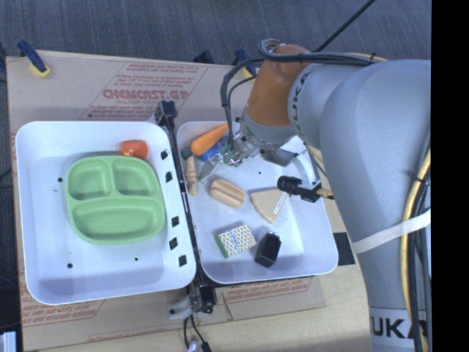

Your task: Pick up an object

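Note:
My gripper (222, 158) hangs low over the back left part of the right bin (316, 249), below the orange wrist band. It sits right beside an orange carrot (209, 137) and a small blue item (215, 152); whether it touches either I cannot tell. Further forward in the same bin lie a tan bread roll (226, 193), a pale cheese wedge (267, 203), a slim wooden piece (192, 175) along the left wall, a green-and-white patterned block (236, 240) and a black block (267, 249).
The left bin (37, 270) holds a green divided plate (115, 199) and a small red-orange item (134, 149) behind it. A black clip rail (178, 196) runs between the bins. The grey arm (359, 145) covers the right bin's right side.

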You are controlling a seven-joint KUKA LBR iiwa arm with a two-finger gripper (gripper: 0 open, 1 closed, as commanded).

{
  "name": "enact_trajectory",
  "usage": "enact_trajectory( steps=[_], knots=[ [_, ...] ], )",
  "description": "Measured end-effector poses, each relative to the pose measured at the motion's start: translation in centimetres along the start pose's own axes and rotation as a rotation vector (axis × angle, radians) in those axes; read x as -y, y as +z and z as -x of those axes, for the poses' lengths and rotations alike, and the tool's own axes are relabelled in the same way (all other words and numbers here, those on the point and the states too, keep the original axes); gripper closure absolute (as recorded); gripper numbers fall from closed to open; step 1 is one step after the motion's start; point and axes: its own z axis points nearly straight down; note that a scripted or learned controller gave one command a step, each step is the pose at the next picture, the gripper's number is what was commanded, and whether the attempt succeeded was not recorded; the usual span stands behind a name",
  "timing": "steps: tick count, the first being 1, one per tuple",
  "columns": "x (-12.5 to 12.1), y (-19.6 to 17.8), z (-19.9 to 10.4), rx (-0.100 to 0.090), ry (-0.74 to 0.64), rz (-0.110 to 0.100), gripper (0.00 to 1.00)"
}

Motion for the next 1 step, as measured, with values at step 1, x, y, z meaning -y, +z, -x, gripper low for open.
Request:
enact_trajectory(
  steps=[1],
  knots=[
    [-0.61, 0.05, 0.33, -0.004, 0.219, 0.001, 0.0]
  ],
)
